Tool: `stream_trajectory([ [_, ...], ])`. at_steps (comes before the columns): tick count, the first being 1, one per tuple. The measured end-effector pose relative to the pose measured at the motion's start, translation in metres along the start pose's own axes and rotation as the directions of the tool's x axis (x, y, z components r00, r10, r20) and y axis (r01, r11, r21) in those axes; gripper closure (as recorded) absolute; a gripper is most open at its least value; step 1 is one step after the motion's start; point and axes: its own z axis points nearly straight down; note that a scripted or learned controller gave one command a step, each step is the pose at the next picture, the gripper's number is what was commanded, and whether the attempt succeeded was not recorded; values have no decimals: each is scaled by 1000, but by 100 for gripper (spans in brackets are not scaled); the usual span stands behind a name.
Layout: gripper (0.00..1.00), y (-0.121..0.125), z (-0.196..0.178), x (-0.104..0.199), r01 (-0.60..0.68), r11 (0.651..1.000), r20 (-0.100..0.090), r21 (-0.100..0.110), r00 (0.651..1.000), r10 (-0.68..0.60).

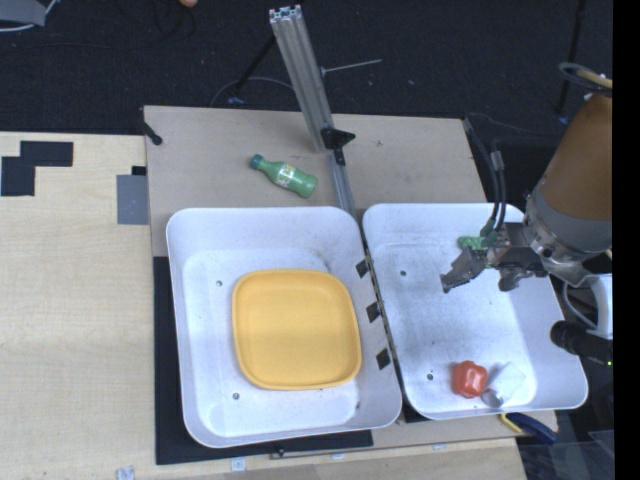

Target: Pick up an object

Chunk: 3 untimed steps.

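This is a robotics lab or test cell, not a home. Two shallow white bins (190,268) sit side by side on a plain wooden counter (200,158), their shared edge joined by small black clips (372,311). Behind the bins, a bare aluminium extrusion post (305,73) rises from a black bracket (335,138). Beyond the counter's far edge, loose cables (250,68) trail over dark carpet. To the right of the bins, a grey industrial arm (575,208) reaches in.
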Motion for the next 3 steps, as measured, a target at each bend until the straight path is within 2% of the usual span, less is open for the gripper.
stream_trajectory([
  [1,0,-7,56,8,1,1000,0,4,1000,-1],
  [3,0,-3,159,-10,0,1000,0,5,1000,0],
])
